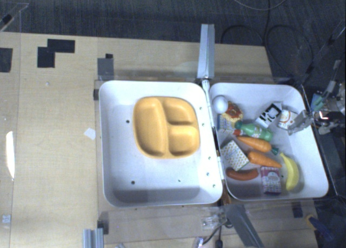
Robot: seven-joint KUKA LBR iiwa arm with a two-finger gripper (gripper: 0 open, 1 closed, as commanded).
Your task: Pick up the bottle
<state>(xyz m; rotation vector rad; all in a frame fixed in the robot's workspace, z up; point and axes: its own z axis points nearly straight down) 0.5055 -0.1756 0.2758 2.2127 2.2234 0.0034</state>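
The bottle (253, 130) is green and lies on its side in the middle of the right bin (319, 185), with its pale end pointing right. It rests just above two carrots (255, 144). My gripper (303, 122) is low over the right rim of that bin, to the right of the bottle and well apart from it, beside a small white cup (284, 118). Nothing shows between the gripper and the bottle except a black-and-white carton (269, 114).
The right bin also holds a banana (292, 171), a sausage (243, 174), a checkered packet (234, 155), a pink box (271, 179), a red-and-yellow item (233, 112) and a white ball (219, 104). A yellow divided tray (165, 126) sits in the left bin (116, 176).
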